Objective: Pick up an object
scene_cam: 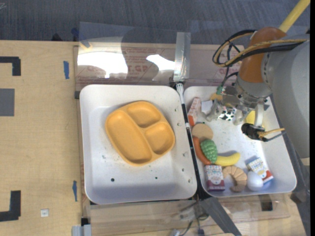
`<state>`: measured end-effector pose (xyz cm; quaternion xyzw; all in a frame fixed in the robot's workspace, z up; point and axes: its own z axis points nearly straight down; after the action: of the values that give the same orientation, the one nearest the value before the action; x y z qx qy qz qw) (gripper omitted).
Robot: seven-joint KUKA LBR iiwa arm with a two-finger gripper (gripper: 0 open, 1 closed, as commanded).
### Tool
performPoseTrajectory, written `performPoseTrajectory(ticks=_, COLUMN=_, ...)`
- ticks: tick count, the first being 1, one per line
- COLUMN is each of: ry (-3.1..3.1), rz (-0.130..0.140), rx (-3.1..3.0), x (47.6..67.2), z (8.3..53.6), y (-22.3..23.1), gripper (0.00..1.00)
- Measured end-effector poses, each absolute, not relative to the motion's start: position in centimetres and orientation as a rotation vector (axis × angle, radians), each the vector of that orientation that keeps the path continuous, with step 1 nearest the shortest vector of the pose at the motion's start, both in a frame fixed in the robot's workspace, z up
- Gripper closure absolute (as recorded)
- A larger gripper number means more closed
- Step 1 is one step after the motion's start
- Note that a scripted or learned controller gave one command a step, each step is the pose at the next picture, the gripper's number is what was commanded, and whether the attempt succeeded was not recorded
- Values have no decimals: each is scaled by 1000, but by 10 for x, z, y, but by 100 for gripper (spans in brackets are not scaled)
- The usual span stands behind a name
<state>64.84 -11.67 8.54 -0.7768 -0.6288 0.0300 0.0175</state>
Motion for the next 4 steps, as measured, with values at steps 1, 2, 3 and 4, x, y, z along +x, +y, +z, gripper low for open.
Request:
performPoseTrajectory(ticks=1, ry=-1972, rz=5, rx=-2441, x=626, z=106, y=-130, gripper=0)
performPoseTrajectory(ticks=2, ry=-1868, rz=100, rx=-2450, x=649, z=89, y=-124, gripper=0)
performPoseTrajectory(ticks=3, ry=-1854, rz=93, rx=-2463, x=648, z=94, y=-125, gripper=0)
performPoseTrajectory(ticks=4, ry=-2357, rz=50, rx=-2036, x=658, z=95, y=-125, gripper=0)
